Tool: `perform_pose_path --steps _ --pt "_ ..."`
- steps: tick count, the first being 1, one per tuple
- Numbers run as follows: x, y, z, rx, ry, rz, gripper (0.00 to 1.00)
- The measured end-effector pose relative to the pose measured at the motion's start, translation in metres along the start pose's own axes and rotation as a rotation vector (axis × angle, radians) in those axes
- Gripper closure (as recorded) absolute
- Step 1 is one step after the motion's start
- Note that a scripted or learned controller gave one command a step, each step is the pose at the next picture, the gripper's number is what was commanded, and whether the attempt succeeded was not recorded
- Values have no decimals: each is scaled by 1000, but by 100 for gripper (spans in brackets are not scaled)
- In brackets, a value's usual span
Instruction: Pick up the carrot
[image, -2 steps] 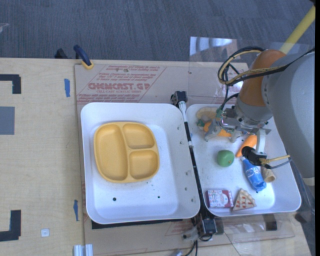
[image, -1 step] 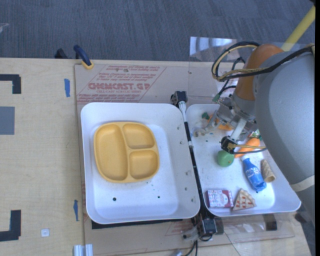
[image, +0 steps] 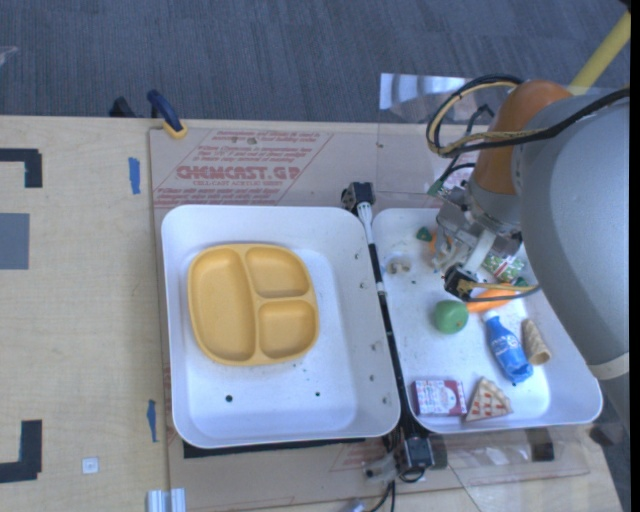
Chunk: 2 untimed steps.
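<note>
In the right bin (image: 572, 396), a green round fruit (image: 451, 317) lay just below the carrot (image: 497, 293), with a blue bottle (image: 507, 348) and a cone (image: 537, 341) nearby, and a pizza slice (image: 487, 400) and a red-and-white box (image: 437, 396) toward the near edge. A green-and-white packet (image: 504, 268) sat just above the carrot. The left bin (image: 180, 330) on the surface (image: 70, 330) held a yellow divided plate (image: 253, 303). The carrot was a thin orange stick lying across the right bin's upper part, beside the gripper (image: 462, 252), whose opening could not be told.
</note>
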<state>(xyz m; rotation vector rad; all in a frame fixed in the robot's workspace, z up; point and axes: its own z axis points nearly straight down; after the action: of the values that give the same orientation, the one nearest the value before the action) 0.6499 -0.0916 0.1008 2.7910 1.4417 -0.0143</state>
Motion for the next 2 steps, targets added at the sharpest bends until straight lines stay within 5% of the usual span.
perform_pose_path --steps 1,2 --pt "-61 53 12 32 23 11 100" --pt "-65 53 12 32 16 15 0"
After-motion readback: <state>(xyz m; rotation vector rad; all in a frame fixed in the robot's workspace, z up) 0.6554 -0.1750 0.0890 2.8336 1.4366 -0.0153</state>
